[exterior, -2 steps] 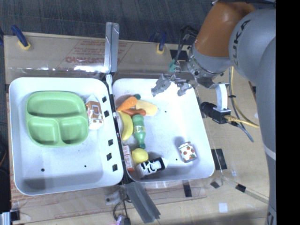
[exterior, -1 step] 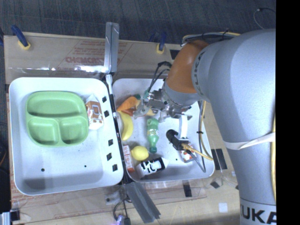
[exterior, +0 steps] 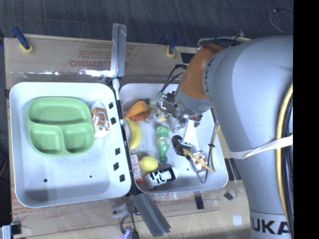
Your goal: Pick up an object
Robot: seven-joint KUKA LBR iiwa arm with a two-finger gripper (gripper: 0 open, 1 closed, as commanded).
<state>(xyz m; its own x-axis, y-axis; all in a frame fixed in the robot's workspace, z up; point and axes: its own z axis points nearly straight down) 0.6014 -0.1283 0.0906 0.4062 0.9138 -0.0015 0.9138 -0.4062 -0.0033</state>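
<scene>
Starting at the far left, the left bin [exterior: 65, 180] holds a green divided tray [exterior: 60, 126] in its ten o'clock part. An orange and white carton [exterior: 100, 121] lies at the tray's three o'clock, touching its edge. The rest of that bin's floor shows white.

The right bin [exterior: 144, 91] carries the loose things that could be picked. A carrot [exterior: 138, 109] lies near the bin's ten o'clock corner. A banana [exterior: 134, 134] lies at the carrot's six o'clock, along the bin's left wall. At the banana's six o'clock is a small red and white packet [exterior: 133, 162], also against that wall. A lemon [exterior: 148, 163] sits just beside the packet, at its three o'clock. A black and white package [exterior: 162, 176] lies at the lemon's five o'clock, touching it or very nearly so, close to the bin's near wall. A green bottle [exterior: 162, 144] lies flat in the middle of the bin, its length running from twelve to six o'clock, its lower end close to the lemon. A small orange and white thing [exterior: 200, 159], too small to name, lies at the bottle's four o'clock, near the right wall.

The gripper [exterior: 167, 106] hangs low over the right bin at the carrot's three o'clock, just beside the carrot and at the bottle's twelve o'clock. I cannot tell whether it is open or closed, and nothing shows in its grasp. The grey arm [exterior: 249, 98] fills the right side, its orange band [exterior: 197, 76] at the gripper's one o'clock.
</scene>
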